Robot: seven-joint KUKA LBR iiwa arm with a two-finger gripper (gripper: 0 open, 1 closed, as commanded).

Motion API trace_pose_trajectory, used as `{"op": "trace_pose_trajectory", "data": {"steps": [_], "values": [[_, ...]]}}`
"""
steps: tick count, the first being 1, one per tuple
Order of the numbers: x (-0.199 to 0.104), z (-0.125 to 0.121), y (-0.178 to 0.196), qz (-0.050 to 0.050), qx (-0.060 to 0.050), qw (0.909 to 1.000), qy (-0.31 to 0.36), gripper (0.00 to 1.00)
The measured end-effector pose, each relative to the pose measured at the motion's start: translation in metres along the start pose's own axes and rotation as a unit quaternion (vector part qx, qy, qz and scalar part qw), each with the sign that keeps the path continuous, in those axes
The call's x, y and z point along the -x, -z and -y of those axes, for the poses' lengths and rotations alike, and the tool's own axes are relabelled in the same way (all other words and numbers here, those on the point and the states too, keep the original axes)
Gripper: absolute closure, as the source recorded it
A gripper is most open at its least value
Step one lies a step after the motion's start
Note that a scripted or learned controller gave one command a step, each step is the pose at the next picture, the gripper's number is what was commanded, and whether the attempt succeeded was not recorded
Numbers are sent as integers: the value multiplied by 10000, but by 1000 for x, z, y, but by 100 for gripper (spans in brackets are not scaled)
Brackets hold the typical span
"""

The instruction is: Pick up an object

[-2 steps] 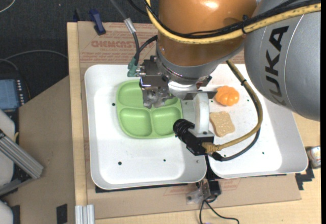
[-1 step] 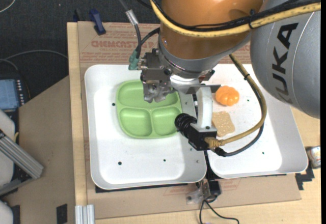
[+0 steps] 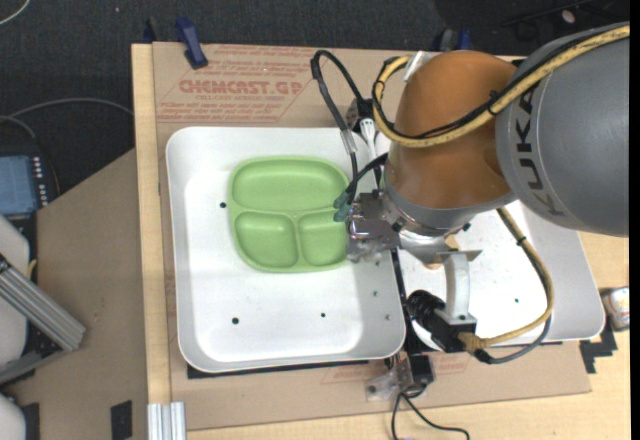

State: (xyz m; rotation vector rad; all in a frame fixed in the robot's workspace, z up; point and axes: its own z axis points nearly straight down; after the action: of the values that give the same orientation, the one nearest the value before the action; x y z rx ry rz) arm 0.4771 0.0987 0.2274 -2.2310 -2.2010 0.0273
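A light green divided plate [image 3: 286, 212] with three compartments lies in the left white bin [image 3: 270, 328], toward its upper right. The arm's orange band and grey wrist hang over the seam between the two bins. My gripper [image 3: 362, 226] sits under the wrist at the plate's right edge, its metal parts just touching or overlapping that rim. The wrist covers most of it.
The right white bin [image 3: 530, 298] is largely covered by the arm. Black and yellow cables loop around the wrist and trail to the bench's front edge. A brown cardboard sheet [image 3: 240, 83] lies under both bins. Blue clamps sit at the back left.
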Motion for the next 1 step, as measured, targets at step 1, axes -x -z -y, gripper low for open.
{"op": "trace_pose_trajectory", "data": {"steps": [1], "values": [[-79, -8, 79, -58, 130, 9998, 104, 100]]}}
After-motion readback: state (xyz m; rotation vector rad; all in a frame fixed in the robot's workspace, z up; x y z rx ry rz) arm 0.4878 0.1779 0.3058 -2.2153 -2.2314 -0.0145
